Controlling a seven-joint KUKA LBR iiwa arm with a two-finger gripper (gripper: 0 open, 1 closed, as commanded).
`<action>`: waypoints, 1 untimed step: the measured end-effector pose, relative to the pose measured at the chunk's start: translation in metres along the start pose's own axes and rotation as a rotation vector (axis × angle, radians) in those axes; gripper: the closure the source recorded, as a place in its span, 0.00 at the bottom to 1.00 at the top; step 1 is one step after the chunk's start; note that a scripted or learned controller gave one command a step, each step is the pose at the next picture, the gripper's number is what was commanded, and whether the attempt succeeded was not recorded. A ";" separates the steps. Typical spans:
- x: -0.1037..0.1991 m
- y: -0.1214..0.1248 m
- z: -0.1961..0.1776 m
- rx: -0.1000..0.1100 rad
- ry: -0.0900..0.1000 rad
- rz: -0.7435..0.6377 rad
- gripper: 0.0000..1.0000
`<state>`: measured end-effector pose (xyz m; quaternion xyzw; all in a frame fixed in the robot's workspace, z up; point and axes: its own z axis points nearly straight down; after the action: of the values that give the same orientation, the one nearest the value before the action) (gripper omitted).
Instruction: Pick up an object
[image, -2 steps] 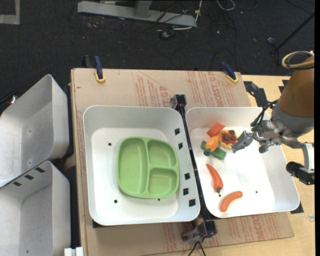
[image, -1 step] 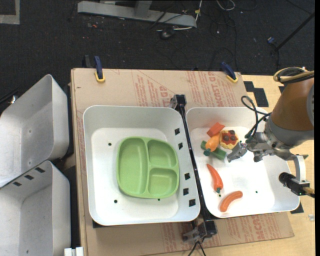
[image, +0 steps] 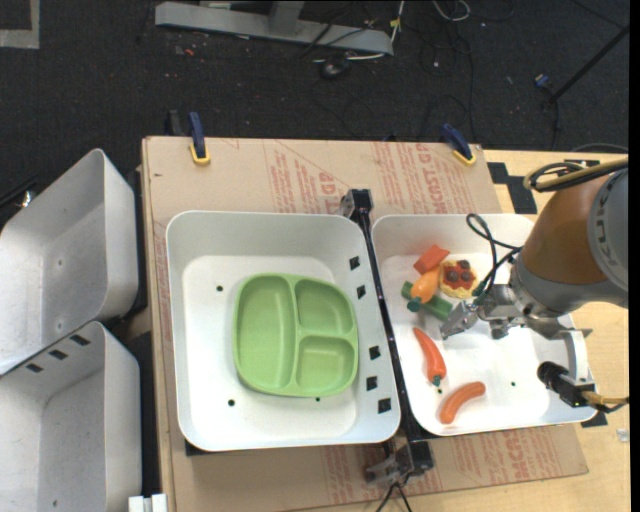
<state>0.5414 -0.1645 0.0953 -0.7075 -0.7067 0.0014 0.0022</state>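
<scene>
Red printed lettering on the cardboard sheet (image: 300, 180) is unreadable

Layout of the desk (image: 260, 165) with its two bins, seen from above at a slant.

The left bin (image: 190, 300) and right bin (image: 520, 410) sit side by side on the desk, meeting along one central edge. A divided tray (image: 296, 335) lies in the middle of the left bin. In the right bin, a cluster of toy foods (image: 442, 280) lies toward the rear left; a pepper (image: 431, 357) lies in front of it, and a sausage (image: 461, 401) nearer the front edge. The hand (image: 462, 320) hangs just right of the cluster.
</scene>
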 end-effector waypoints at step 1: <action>0.000 0.001 -0.013 -0.005 -0.001 0.001 1.00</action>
<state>0.5430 -0.1647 0.1087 -0.7077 -0.7065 0.0000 -0.0001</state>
